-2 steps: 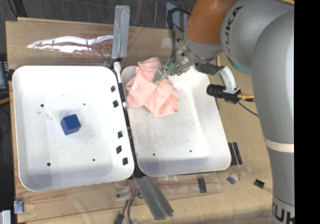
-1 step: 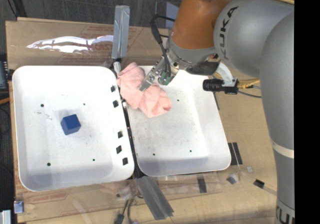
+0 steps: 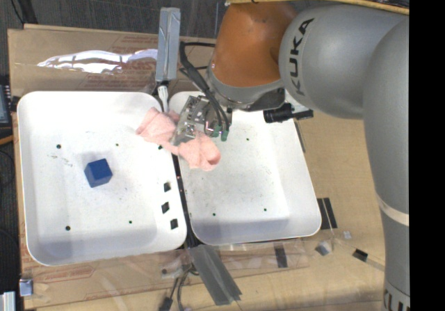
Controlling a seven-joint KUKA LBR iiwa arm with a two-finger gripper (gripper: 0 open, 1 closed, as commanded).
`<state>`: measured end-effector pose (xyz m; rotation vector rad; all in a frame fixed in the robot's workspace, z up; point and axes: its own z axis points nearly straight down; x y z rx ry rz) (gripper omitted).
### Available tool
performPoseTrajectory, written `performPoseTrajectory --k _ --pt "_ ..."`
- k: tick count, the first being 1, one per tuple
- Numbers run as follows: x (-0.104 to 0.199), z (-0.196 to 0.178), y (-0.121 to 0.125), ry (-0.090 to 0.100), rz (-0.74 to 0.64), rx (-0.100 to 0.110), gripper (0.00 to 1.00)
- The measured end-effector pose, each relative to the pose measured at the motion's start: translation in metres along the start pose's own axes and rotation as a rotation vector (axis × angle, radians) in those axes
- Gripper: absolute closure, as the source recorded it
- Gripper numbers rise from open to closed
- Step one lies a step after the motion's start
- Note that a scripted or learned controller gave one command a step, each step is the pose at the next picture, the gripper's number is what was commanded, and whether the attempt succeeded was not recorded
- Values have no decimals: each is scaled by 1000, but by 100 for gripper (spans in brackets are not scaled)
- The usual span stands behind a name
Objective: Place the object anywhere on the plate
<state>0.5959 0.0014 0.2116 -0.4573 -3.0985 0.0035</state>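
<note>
The grey KUKA arm [image 3: 348, 59], closest to the lens, sweeps in from the right, its orange band [image 3: 250, 42] sitting above the wrist as it reaches down over the seam between two shallow white bins on a tabletop [image 3: 341, 163]. At its tip the claw [image 3: 186, 132] sits low over the inner edge of the right bin [image 3: 243, 184], pressed into a crumpled pink cloth [image 3: 184, 139]. The cloth is draped across the divide, one lobe lying on the rim of the left bin [image 3: 90, 191] and a larger fold resting on the floor of the right bin just below the claw. The metal fingers appear sunk in the fabric, with pink showing on both sides of them, but the wrist hardware hides the tips, so how wide the claw stands and whether it truly has the cloth pinched cannot be told. A small blue cube [image 3: 99, 172] lies by itself toward the middle of the left bin, well apart from the cloth and the claw. A grey upright bar [image 3: 168, 42] stands behind the bins near their shared corner, beside a strip of crinkled clear plastic [image 3: 97, 61] on the brown board. Strips of grey tape [image 3: 215, 278] hold the bins' front edge to the tabletop.
</note>
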Motion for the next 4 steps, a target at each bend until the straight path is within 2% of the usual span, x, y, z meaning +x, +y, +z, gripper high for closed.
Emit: performPoseTrajectory --k 1,3,4 --pt "39 -3 43 -1 -296 0 100" --pt "101 -13 122 0 -301 3 100" --pt "100 -14 122 -1 -300 2 0"
